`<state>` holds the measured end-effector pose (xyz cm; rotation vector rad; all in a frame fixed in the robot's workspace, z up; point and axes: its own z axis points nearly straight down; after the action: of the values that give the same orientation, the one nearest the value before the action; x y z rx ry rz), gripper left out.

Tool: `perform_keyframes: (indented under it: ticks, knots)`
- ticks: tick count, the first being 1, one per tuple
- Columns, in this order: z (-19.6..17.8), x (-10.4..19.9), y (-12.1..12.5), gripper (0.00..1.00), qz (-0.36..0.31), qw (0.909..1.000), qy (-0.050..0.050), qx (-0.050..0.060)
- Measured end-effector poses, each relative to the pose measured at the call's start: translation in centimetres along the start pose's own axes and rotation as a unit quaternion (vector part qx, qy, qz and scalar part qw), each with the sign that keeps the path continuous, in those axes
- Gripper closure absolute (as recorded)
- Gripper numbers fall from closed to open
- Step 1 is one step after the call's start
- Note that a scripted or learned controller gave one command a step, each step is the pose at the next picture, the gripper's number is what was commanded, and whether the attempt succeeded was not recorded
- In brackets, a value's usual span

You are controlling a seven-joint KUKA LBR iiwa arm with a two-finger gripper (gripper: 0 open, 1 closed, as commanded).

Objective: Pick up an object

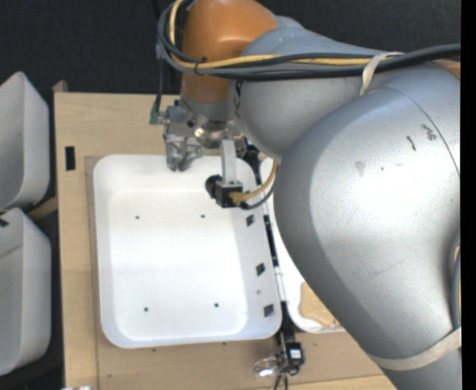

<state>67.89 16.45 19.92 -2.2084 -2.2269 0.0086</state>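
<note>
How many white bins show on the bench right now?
2. One bin lies in full view left of the arm. Of the second bin, just a rim sliver peeks out beneath the arm, which may hide anything inside it.

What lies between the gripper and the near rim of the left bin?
In the camera view, bare white bin floor lies between the gripper and the near rim, marked by a few small dark dots.

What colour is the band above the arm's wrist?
Orange, seen clearly in the camera view: the band sits above the gripper.
</note>
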Motion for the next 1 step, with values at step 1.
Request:
perform_keyframes:
  ticks: [1]
  knots:
    - [-3.31,-0.83,0.22,1.00,0.004,1.0000,-0.002,-0.001]
